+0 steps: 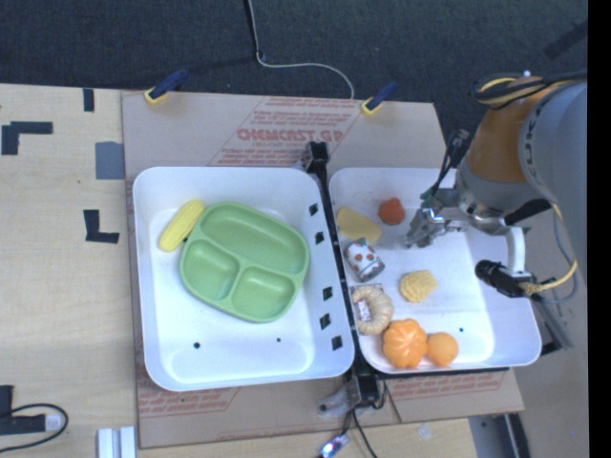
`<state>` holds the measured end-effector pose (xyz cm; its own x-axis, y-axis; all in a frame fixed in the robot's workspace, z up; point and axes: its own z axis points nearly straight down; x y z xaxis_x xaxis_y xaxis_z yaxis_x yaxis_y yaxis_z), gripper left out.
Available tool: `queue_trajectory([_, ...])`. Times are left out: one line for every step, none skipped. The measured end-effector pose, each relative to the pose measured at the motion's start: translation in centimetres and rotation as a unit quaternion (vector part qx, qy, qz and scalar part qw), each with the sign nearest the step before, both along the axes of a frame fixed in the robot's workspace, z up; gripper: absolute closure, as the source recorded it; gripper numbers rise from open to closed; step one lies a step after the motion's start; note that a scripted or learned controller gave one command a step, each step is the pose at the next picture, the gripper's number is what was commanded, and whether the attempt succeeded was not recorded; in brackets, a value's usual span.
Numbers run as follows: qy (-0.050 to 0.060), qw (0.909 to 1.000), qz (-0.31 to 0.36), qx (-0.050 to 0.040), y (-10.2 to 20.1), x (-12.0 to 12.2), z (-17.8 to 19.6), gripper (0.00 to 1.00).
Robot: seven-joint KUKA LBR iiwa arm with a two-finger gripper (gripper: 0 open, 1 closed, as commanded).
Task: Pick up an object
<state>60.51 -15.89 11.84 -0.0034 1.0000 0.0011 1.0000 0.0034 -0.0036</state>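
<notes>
The claw (pixel 423 229) is hovering at the right of the frame, beside the small red toy (pixel 390 211) in the right bin (pixel 496 332); whether it is released or clenched, I cannot tell. The toy is looking light, smooth and rounded, so gripping across its middle seems best.

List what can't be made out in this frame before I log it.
- Gripper in the camera view: too small and blurred to read its finger state.
- Small printed can by the divider: label too small to read.
- Pastry-like item: partly overlapped by the orange pumpkin-like item.
- Arm: cut off at the right.
</notes>
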Motion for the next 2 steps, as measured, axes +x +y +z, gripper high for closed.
queue_trajectory([0.0,1.0,-0.004,0.0003,1.6,-12.6,-3.4,1.0])
queue_trajectory([-0.006,1.0,0.005,0.001,11.6,-10.9,7.2,1.0])
